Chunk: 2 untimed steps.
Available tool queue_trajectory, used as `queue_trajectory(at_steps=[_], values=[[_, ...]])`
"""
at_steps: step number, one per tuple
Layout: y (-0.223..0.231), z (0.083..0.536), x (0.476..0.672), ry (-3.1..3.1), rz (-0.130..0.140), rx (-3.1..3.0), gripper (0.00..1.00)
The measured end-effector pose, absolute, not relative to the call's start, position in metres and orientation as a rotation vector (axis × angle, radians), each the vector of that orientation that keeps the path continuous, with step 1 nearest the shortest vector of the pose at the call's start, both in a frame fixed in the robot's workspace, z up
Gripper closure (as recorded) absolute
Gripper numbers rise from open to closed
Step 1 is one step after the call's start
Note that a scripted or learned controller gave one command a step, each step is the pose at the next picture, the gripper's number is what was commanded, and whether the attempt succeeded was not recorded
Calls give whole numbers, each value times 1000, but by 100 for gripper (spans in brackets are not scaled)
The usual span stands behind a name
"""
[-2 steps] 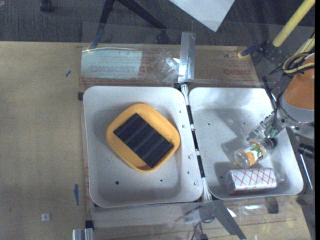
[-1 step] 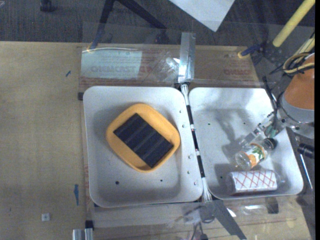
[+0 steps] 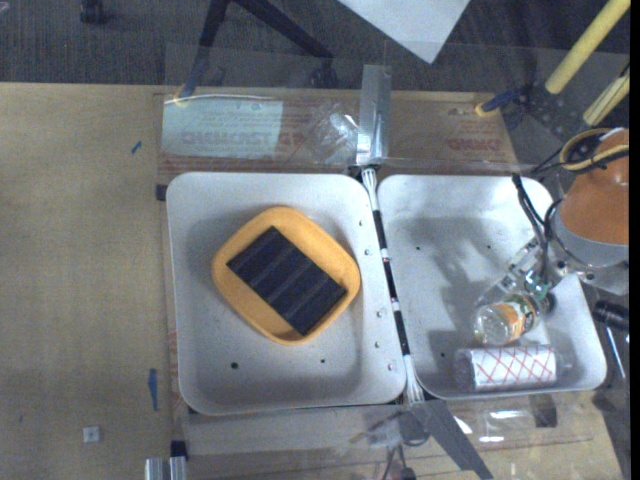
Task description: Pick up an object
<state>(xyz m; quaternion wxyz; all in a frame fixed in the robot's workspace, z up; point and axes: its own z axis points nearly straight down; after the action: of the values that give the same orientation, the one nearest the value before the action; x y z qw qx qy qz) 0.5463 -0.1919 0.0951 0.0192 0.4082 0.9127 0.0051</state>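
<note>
- Where the arm (image 3: 598,203) comes in at the right edge, much of it is cut off; the orange band and grey wrist show, with cables looping beside them.
- gripper (image 3: 527,278): small and blurred, low over the right bin (image 3: 430,218), just above a small bottle (image 3: 506,320). Cannot tell how far it is open, or whether it has hold of anything.
- Bottle: clear with an orange label, lying on its side, details hard to make out.
- Just beside it, toward the bin's near wall, lies a white roll with a red crisscross pattern (image 3: 505,366).
- Left bin (image 3: 195,218): one yellow rounded tray with a dark ribbed panel on top (image 3: 286,273), sitting about mid-bin, turned at an angle.
- Both bins sit side by side on the brown surface (image 3: 70,268).
</note>
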Motion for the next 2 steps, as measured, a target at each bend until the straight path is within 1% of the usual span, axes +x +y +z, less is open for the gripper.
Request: queue_trajectory(at_steps=[1,2], values=[[-126,94,536,2956,14,941,0],[-169,89,566,2748,4,1502,0]])
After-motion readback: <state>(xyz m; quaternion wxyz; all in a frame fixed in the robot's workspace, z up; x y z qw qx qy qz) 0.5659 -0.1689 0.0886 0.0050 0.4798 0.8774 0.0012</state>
